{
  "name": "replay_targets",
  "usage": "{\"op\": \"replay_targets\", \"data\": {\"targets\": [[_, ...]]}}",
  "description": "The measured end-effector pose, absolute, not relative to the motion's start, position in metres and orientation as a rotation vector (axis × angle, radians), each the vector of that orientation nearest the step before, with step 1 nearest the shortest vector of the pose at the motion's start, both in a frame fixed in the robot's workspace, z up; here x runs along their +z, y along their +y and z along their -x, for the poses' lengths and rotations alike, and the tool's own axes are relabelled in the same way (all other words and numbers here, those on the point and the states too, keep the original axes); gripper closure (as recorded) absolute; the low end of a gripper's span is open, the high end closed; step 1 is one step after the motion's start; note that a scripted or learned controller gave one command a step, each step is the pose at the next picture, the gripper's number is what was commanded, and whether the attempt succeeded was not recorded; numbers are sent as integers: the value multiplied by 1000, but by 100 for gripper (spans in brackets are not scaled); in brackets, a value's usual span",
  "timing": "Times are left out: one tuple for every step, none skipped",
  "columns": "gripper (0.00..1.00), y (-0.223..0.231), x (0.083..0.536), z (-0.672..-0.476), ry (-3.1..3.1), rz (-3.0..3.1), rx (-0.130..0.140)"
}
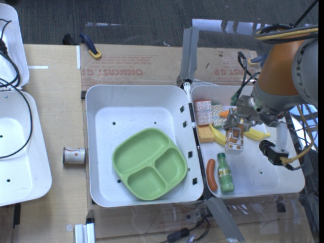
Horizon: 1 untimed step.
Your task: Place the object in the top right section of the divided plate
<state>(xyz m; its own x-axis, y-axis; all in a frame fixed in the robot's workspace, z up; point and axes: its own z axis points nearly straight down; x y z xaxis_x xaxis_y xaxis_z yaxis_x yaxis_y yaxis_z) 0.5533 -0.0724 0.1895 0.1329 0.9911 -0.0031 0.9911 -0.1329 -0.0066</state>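
Two shallow white bins sit side by side. The left bin [101, 135] holds one thing — a light green plastic plate with three sections [150, 164], lying near the bin's middle and turned at an angle. The right bin [263, 178] holds the clutter: one red sausage [211, 175] and one green bottle with a yellow label [225, 173] at its near left, two yellow bananas [218, 135] [257, 134], one orange block [205, 133] and one red-and-white printed packet [203, 111] further back. The grey arm's gripper [234, 130] hangs over this pile, a small brown-and-white carton [234, 139] clamped between its fingers, above the bananas. The raised wall between the bins lies between carton and plate. Outside, one small can [74, 156] lies on the bench, left of the left bin.
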Motion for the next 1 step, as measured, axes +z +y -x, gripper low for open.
{"op": "replay_targets", "data": {"targets": [[100, -65, 189, -579, -2157, 2282, 9]]}}
